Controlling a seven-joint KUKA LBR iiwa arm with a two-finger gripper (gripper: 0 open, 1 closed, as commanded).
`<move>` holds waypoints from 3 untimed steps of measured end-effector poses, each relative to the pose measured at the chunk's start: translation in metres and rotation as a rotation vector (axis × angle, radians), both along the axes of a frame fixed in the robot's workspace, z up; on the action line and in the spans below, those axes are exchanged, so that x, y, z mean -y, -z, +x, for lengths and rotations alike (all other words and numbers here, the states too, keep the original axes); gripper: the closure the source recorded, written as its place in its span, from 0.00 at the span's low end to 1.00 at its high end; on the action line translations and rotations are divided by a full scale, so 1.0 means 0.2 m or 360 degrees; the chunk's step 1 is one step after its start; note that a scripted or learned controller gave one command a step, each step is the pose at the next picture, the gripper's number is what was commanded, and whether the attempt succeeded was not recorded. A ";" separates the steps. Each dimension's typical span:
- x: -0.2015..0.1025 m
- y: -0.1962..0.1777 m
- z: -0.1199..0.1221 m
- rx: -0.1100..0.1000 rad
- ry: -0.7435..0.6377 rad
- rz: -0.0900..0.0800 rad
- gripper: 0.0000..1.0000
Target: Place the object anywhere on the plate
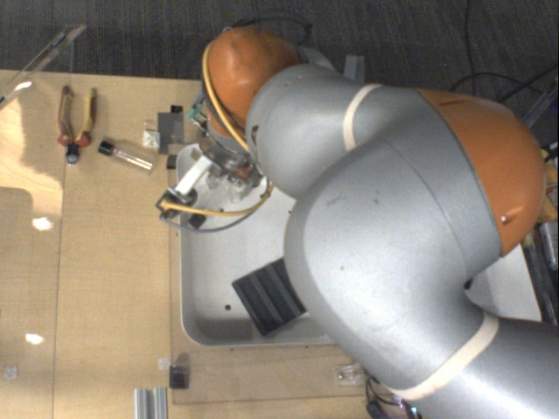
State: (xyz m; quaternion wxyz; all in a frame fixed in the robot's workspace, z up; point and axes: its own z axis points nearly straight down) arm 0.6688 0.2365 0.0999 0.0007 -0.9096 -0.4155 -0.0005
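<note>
Upper left of the frame, on the bench [105, 278]: red-handled pliers [75, 119], then a small clear vial [127, 156], then a little grey block [171, 127], all outside the bin.

Just right of these, above the upper left corner of the white bin [187, 317]: the gripper [224, 171], crowded by cable and wrist. Open or closed: cannot tell. Nothing seen held.

Lower centre, flat on the bin floor, well apart from the gripper: a black ribbed block [269, 297], probably the object to be moved, with its right end tucked beneath the arm [393, 260]. Where the plate lies: cannot tell.

Risks, as judged from here: coming down so near the corner, likely to clip the bin wall. Ribbed top and low profile, so apt to slip or tilt out of a pinch. Bulky elbow right above the block, hiding part of it. Yellow cable loop close to the rim, possible snag.

Surface and room: pale wood with soft glare patches at far left, glossy white plastic in the middle, dark grey carpet [131, 11] along the top.
</note>
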 end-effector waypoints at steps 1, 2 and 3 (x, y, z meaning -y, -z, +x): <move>0.00 -0.35 -0.04 0.0005 -0.0579 0.0000 1.00; 0.41 0.05 -0.11 0.0014 -0.0634 -0.0002 1.00; 0.03 0.06 0.00 0.0012 -0.0840 0.0001 1.00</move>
